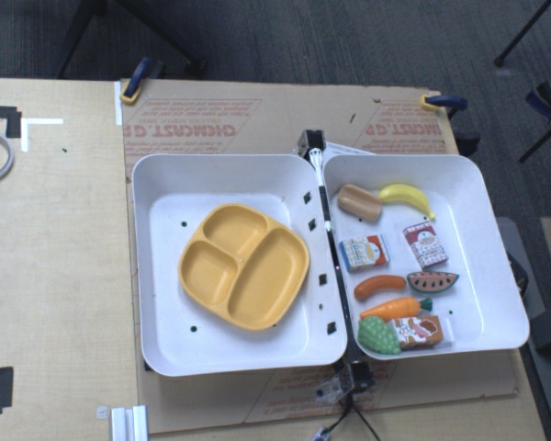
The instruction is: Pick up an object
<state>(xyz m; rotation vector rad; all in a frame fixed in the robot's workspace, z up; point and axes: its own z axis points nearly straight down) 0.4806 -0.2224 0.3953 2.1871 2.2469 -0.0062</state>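
The right-hand white bin (496, 246) holds a scatter of toy food. A yellow banana (406, 197) curves along its far side, just beside a tan bread roll (359, 202) lying to its left. Nearer the middle sit two small cartons: one white and orange (364, 253) close to the dividing wall, and one red and white (425, 244) tilted toward the bin's right. Below them an orange-red sausage (379, 287) lies at a slant, with a watermelon slice (432, 282) just to its right. An orange carrot (392, 309) rests under the sausage, its leafy end near a green bunch of grapes (378, 336), which touches a small orange box (418, 332) at the bin's near edge.

The left-hand white bin (156, 274) bears a yellow plate with three compartments (244, 266), set at a tilt in its middle. Black clips join the two bins along their shared wall.

Both bins rest on a sheet of brown cardboard (220, 122) printed with red lettering, clamped at its far corners by blue-and-yellow clamps (137, 79). The cardboard lies on a pale wooden bench (55, 274) marked with black tape. Beyond the bench is dark grey carpet (349, 26) with black chair or stand legs on it.

The state of the pincer cannot be told from this view.
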